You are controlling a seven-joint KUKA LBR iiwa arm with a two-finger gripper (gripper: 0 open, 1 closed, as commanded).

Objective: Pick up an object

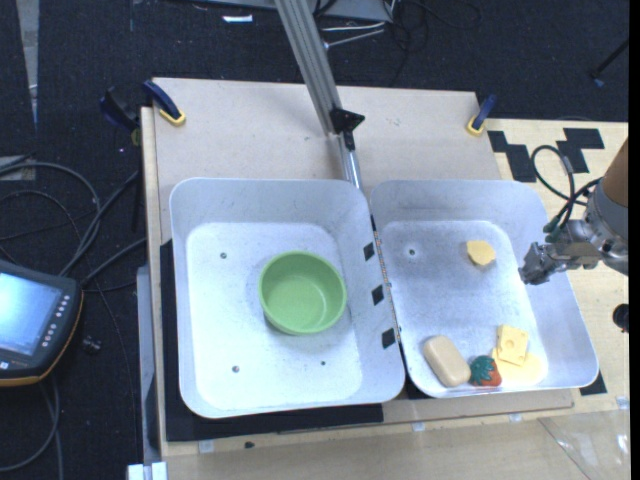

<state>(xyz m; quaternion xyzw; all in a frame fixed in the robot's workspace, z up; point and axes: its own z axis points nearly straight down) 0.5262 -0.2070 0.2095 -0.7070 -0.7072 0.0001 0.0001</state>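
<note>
The right bin [440,208] holds a small yellow block [481,254] near its middle. Along its front lie a tan oval piece [446,359], a small red and green toy [485,371] and a yellow cheese-like wedge [514,349]. A green bowl [303,293] sits in the left bin [200,268]. My gripper [536,265] hangs over the right bin's right rim, right of the yellow block and apart from it. Nothing shows between its fingers.
A slanted metal pole [312,53] runs from the top down to the seam between the bins. Clamps [165,103] mark the bench's back corners. A cable [552,168] loops to the right of the bins. A tablet [30,318] lies off the bench at left.
</note>
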